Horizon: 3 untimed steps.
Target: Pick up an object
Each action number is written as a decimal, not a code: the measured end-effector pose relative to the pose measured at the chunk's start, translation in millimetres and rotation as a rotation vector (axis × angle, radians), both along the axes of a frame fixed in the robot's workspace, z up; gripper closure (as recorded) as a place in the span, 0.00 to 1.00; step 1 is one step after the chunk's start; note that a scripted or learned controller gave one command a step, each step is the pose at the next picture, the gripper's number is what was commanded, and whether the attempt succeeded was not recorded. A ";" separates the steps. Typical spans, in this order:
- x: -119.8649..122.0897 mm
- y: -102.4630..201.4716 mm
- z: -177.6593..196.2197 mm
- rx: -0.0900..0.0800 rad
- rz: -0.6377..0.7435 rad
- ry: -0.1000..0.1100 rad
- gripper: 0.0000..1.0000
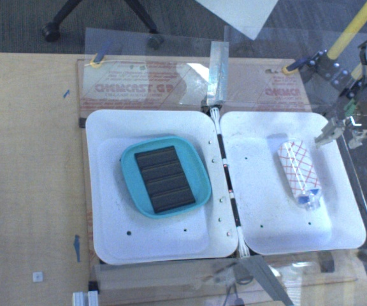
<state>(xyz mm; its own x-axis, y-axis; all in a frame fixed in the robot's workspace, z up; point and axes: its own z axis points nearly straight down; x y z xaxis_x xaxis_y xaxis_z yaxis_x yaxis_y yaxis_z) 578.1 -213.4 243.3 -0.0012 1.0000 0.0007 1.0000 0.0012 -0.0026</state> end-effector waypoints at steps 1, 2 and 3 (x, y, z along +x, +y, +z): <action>-9.2 54.4 -17.8 -0.001 0.023 -0.002 0.00; -31.4 37.1 -128.9 -0.002 0.212 -0.006 0.00; -41.4 34.7 -148.9 -0.009 0.244 -0.023 0.00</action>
<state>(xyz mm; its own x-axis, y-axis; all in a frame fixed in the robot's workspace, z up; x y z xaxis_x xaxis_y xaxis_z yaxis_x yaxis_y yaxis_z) 536.6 -178.7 94.4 -0.2424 0.9701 -0.0113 0.9699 0.2426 0.0187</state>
